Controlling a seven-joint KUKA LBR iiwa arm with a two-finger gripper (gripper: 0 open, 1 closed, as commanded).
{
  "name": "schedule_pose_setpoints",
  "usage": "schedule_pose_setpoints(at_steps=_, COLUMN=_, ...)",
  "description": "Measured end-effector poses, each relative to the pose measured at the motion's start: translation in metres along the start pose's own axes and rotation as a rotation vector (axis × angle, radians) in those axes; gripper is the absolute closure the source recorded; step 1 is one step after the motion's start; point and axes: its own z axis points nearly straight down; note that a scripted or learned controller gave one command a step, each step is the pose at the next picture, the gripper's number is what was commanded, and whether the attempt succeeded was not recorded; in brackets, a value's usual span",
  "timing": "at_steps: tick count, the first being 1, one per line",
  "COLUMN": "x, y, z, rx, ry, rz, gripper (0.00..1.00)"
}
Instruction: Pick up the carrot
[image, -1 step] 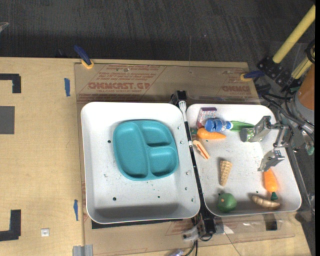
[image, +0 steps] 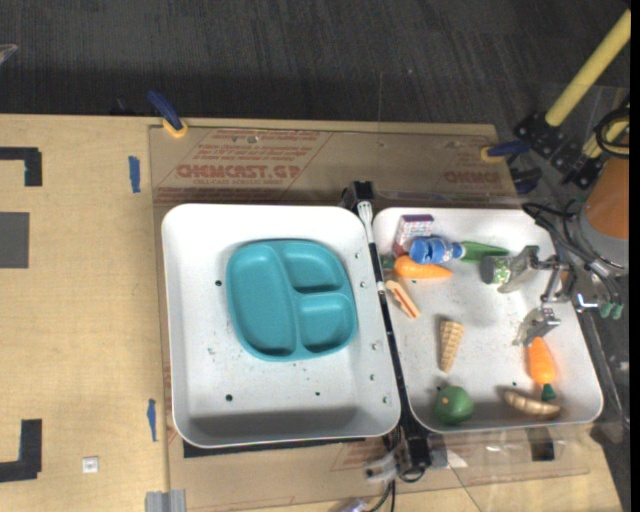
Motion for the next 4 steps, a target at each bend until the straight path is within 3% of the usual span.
schedule_pose_setpoints(at_steps=1, x=-0.007, y=-0.024, z=0.059, rx=0.004, ry=-0.016, rz=-0.025, gripper=0.00)
schedule_pose_setpoints(at_steps=2, x=0.039, y=-0.030, z=0.068, rx=0.005, ry=-0.016, rz=-0.157, gripper=0.00)
schedule_pose_setpoints(at_steps=3, x=0.066, y=-0.032, z=0.068, rx=0.006, ry=-0.018, rz=-0.188, gripper=0.00)
schedule_pose_setpoints(at_steps=4, x=0.064, y=0.042, z=0.067, rx=0.003, ry=-0.021, rz=-0.169, gripper=0.00)
